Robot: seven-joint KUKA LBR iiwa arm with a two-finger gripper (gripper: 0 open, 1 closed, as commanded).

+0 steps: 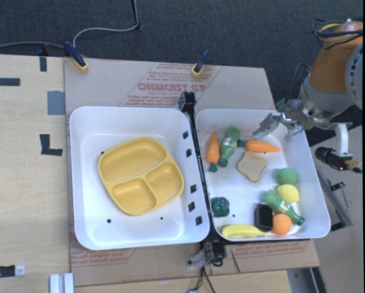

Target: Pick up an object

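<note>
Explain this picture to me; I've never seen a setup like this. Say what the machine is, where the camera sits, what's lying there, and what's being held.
One camera looks down at a slant on a bench with two white bins. The grey and orange shape at the right is a robot arm; its gripper hangs over the right bin, near a carrot, with nothing between its fingers. That bin also holds toy food: a slice of bread, a banana, a bottle. The left bin holds a yellow divided tray.
</note>
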